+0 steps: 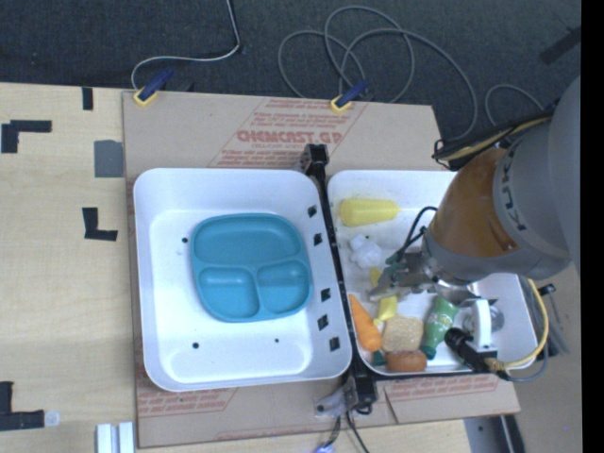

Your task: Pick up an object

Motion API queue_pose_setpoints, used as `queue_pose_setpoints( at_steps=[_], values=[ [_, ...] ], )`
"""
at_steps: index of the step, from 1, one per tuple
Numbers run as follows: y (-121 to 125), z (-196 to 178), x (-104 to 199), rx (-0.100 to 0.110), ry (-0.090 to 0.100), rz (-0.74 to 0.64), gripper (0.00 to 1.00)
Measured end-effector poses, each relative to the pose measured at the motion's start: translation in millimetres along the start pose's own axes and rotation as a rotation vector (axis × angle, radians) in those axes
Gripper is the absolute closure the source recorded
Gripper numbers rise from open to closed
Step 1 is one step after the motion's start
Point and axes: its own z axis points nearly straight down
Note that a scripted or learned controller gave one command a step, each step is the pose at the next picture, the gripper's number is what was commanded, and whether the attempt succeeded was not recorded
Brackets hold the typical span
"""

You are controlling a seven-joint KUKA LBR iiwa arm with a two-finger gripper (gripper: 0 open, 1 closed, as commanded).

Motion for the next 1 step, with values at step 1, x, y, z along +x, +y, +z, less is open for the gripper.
queue_pose_setpoints(
  at_steps=[1],
  values=[
    [22.5,-125.1,44.0,0.006,0.005,-0.004,1.00]
  ],
)
